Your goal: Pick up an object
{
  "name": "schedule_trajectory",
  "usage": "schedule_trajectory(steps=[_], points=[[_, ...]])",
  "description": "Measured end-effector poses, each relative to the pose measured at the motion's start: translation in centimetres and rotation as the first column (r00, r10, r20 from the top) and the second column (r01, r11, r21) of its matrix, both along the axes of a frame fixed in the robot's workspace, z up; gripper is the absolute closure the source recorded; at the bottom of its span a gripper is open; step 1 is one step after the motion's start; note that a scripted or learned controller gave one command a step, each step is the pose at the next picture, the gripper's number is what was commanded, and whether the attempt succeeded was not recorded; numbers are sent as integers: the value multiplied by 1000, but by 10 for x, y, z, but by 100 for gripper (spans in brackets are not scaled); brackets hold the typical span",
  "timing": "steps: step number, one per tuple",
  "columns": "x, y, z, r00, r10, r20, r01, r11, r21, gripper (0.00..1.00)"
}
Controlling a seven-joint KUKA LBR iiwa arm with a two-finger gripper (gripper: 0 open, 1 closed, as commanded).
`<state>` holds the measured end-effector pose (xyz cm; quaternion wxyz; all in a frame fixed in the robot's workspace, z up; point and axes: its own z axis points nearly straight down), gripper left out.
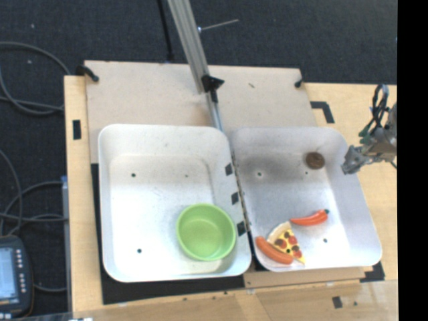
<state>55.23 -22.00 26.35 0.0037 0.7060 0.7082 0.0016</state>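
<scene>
Near the front edge of the right white bin (348, 206) lay an orange-red toy sausage (273, 251), touching a toy pizza slice (287, 240), with a red toy chili pepper (309, 218) just behind them, while a round green plastic bowl (206, 231) sat near the front edge of the left white bin (134, 179). Farther back, a small brown round object (315, 160) lay near the right bin's far right corner, and the grey gripper (356, 159) hung at that bin's right rim; I cannot tell how far it was open.

Floor: dark carpet (80, 19), black cables (20, 52) looping at left
Bench: pale wooden bench (167, 92), black corner brackets (90, 74)
Post: slanted grey aluminium rail (187, 32) from top
Device: small screen unit (12, 273), bottom left
Light: even, flat
</scene>
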Motion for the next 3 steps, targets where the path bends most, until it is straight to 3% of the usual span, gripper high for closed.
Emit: schedule_trajectory(steps=[3], points=[[40, 152, -32, 1000, 3, -10, -3, 1000, 4, 100]])
